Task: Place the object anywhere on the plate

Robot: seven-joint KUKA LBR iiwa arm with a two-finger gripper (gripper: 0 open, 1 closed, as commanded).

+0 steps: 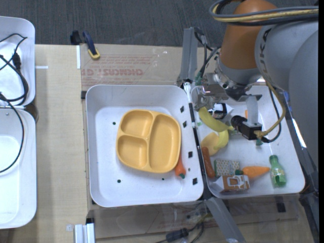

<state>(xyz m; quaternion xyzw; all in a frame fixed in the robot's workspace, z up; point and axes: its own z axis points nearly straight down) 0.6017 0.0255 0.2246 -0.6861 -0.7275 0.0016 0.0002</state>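
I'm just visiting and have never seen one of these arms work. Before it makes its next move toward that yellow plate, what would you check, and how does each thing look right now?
1. Plate has room: ok, all three compartments look bare.
2. Plate sits flat in the left bin: ok.
3. Gripper is over something to pick: ok, it is low in the right bin, at the banana.
4. Something is held: cannot tell, the wrist hides the grip.
5. Way to the plate: not ok to go straight across, the bin walls stand between; a lift seems needed.
6. Carrot lies against the plate's near right edge, not on it: ok, but worth watching.
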